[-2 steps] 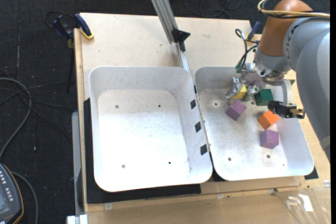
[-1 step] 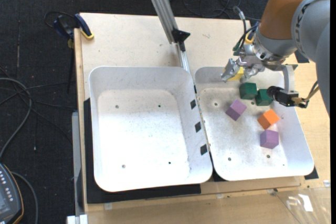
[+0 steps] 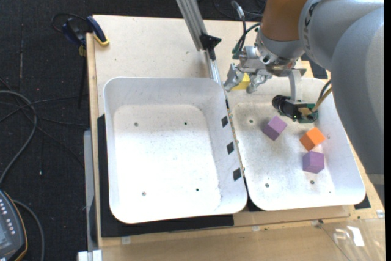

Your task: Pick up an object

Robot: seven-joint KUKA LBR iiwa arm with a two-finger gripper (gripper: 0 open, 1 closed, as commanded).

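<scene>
My gripper point(image 3: 244, 80) hangs over the back left corner of the right bin point(image 3: 287, 189). A small yellow block point(image 3: 244, 78) shows between its fingers point(image 3: 233, 80), so it is shut on that block and holds it above the bin floor. On the bin floor lie a purple block point(image 3: 275, 128), an orange block point(image 3: 313, 138) and a second purple block point(image 3: 313, 162), all to the right of and nearer than the gripper.
The left bin point(image 3: 122, 101) adjoins the right one along a raised shared wall. A slanted aluminium pole point(image 3: 186, 3) ends just left of the gripper. A black fitting with cables point(image 3: 293, 108) sits by the right bin's back. A blue-yellow clamp point(image 3: 91, 30) lies at the bench's far left corner.
</scene>
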